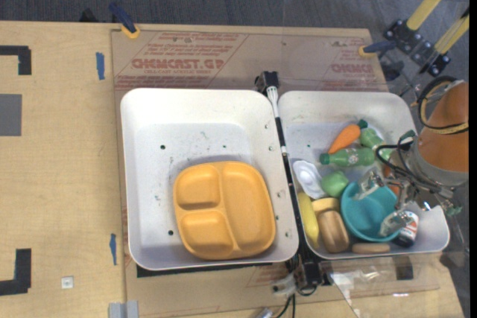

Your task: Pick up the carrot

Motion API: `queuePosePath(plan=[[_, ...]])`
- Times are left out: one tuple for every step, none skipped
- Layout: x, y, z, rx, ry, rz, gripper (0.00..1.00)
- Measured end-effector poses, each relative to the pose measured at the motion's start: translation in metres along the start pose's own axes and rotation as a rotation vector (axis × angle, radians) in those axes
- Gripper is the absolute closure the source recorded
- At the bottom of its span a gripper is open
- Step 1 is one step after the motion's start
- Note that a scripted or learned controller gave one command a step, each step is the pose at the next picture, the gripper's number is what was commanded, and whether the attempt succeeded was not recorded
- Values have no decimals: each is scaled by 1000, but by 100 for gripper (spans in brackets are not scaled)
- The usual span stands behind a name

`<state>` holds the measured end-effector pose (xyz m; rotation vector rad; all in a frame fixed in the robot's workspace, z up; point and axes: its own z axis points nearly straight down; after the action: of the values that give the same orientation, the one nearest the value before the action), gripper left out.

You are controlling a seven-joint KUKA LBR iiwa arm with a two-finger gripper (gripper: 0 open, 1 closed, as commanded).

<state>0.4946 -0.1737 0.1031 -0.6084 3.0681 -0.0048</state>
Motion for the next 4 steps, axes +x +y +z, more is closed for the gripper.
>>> queuePosePath(plan=[[-83, 45, 8, 6, -16, 194, 0], [-69, -25, -50, 6, -1, 289, 0], [-141, -62, -172, 6, -9, 348, 0], [-140, -15, -26, -10, 21, 462, 0]])
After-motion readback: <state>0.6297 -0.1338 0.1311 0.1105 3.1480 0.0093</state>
